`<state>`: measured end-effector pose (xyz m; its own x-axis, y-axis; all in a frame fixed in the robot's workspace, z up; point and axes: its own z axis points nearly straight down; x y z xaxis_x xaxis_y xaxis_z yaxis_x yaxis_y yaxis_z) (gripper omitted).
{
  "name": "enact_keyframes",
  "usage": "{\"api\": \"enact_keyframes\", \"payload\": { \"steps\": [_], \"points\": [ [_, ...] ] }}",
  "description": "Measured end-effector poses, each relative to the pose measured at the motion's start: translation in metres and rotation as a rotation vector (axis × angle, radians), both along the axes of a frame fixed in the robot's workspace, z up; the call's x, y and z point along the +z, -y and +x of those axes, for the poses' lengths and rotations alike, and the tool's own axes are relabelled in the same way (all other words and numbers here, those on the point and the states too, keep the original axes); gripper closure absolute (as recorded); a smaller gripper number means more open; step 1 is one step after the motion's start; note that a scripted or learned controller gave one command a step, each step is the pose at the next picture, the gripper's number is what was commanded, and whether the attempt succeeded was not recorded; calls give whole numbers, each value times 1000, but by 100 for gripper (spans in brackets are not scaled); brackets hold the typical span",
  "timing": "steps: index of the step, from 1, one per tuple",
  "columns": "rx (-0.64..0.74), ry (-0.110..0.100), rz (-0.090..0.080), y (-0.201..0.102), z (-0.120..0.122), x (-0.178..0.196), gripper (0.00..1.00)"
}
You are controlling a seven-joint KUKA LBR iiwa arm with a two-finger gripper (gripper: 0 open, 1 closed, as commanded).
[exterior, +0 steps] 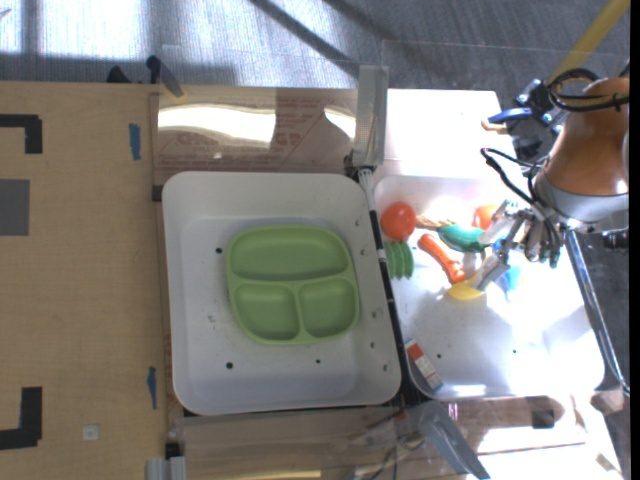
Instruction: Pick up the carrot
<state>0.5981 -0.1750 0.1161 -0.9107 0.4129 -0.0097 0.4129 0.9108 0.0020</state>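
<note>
The gripper [497, 265] hangs low over the right bin [520, 353]; whether it is open or closed, I cannot tell. The carrot [441, 253] lies just to its left, near other toys. I think it should centre over the carrot first.

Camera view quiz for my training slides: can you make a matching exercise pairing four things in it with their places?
Things:
1. green three-compartment plastic plate
2. round orange-red toy ball
3. long orange toy carrot
4. robot's hand

Places:
A. in the right bin, against its left wall
B. over the right bin's right part
C. in the left bin
D. in the right bin, near its middle

Pairs: 1-C, 2-A, 3-D, 4-B
</note>
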Motion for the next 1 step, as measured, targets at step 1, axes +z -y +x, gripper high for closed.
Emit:
{"api": "enact_keyframes", "payload": {
  "steps": [1],
  "points": [
    [31, 3, 1, -61, -9, -26, 0]
  ]
}}
